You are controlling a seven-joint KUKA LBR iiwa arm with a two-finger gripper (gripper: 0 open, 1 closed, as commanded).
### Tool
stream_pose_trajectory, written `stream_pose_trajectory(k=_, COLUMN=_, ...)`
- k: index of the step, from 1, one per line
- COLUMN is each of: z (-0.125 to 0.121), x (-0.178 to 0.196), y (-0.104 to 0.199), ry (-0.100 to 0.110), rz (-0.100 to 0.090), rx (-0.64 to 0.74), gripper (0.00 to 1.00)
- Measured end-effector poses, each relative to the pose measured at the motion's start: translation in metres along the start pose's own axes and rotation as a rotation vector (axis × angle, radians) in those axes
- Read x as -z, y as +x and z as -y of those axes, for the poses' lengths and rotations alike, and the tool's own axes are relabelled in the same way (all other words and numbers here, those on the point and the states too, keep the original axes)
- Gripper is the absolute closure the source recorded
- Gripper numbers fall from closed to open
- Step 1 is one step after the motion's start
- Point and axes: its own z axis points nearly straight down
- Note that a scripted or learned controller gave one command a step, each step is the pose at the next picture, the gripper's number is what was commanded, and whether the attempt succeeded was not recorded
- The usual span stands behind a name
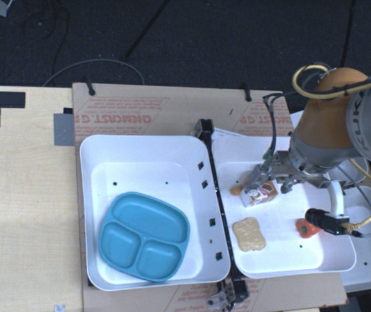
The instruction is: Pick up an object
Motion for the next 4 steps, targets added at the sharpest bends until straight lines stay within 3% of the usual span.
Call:
stream_pose_trajectory(k=1, z=-0.003, x=0.008, y=0.000, ry=-0.014, rz=0.001, rx=0.002, gripper=0.00)
stream_pose_trajectory(k=3, z=-0.006, x=-0.081, y=-0.007, ry=-0.013, rz=0.001, rx=0.001, gripper=0.00)
stream_pose_trajectory(k=4, z=-0.006, x=-0.100, y=-0.006, ry=-0.014, rz=0.002, rx=-0.001, gripper=0.00)
